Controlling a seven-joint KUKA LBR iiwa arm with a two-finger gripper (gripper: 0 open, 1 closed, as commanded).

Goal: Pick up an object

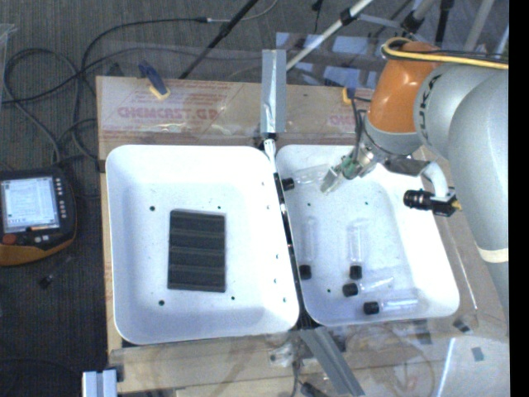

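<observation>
Camera view shows clear vials (357,240) with black caps lying along the right bin's (430,255) front edge: light, slick, likely to roll, best gripped mid-body. Gripper (345,172) hovers near the back edge.

Faded red lettering on board (178,112) behind bins, under clear film: too washed out to read for certain (reads mirrored or upside down). More red print near board's right end (339,120), illegible. Handheld pendant (33,213) at left shows lit screen with text lines, too small to read.
</observation>
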